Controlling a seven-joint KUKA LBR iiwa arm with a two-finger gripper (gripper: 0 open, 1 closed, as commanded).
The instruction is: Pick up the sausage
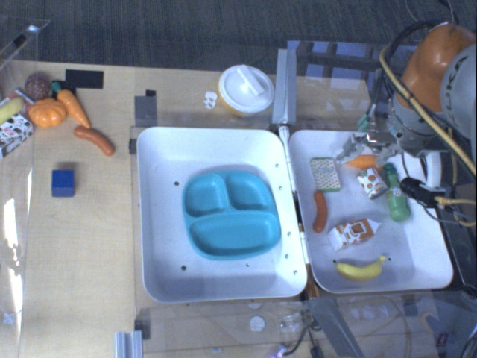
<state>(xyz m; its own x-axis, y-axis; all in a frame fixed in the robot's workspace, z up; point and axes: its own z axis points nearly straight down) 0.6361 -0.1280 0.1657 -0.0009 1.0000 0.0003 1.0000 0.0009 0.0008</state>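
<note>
The sausage point(320, 210) lies in the right bin point(440, 274), at its left side, right of frame centre, below a green sponge point(326, 174). The gripper point(363, 149) hangs above a carrot point(363, 161) at upper right; its grip cannot be told. A banana point(361, 268) lies at lower right.

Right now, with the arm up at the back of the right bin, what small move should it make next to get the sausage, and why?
Probably shift the gripper toward the bin's left side and nearer the front. It hovers by the carrot, while the sausage lies lengthwise beside the left wall of the right bin, apart from the neighbouring items.
</note>
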